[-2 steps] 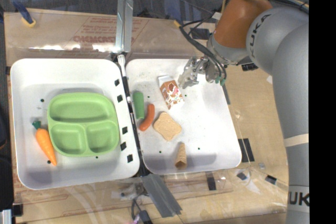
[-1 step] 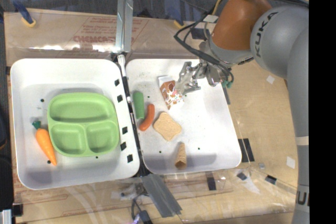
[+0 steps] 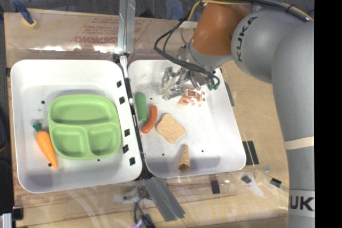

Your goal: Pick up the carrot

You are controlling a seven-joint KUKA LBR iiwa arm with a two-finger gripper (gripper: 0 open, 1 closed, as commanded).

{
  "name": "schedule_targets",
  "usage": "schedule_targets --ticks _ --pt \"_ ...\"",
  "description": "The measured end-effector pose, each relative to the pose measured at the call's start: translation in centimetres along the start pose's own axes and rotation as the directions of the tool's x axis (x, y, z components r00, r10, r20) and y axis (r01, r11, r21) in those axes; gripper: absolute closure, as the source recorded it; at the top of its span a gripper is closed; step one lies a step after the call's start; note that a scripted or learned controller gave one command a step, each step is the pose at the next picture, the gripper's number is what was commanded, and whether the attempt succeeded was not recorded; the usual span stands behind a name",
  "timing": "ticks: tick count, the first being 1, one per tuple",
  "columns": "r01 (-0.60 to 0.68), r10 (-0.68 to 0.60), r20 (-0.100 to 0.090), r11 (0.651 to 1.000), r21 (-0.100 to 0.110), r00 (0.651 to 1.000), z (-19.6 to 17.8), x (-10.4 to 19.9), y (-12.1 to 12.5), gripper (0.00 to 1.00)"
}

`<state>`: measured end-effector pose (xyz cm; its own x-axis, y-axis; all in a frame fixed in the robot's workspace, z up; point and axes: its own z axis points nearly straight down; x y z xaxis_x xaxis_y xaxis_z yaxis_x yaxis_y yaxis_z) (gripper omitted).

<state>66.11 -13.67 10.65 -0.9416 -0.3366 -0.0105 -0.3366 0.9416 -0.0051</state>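
Note:
The carrot (image 3: 46, 147), orange with a small green top, lies in the left bin (image 3: 21, 88), at the lower left beside the green divided plate (image 3: 84, 125). My gripper (image 3: 173, 84) hangs over the far part of the right bin (image 3: 227, 136), well to the right of the carrot and apart from it. Its metal fingers (image 3: 168, 78) point down and to the left, just above a piece of bacon (image 3: 191, 97). Nothing shows between them.
In the right bin lie a green cucumber (image 3: 140, 105), an orange-red sausage (image 3: 150, 119), a slice of toast (image 3: 170, 128) and an ice-cream cone (image 3: 184, 158). A metal divider bar (image 3: 126, 24) runs between the bins. The arm's cables loop over the right bin's far edge.

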Motion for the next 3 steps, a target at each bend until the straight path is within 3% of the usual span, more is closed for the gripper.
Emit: schedule_targets --ticks 1,2,3 --pt "0.373 -0.373 0.000 0.928 0.001 0.928 -14.0 0.4 -1.1 1.00" --pt "0.492 -0.492 -0.010 0.870 -0.020 0.871 -1.4 0.5 0.6 1.00" --pt "0.663 -0.663 -0.001 0.748 -0.006 0.748 -6.3 -0.4 1.8 1.00"
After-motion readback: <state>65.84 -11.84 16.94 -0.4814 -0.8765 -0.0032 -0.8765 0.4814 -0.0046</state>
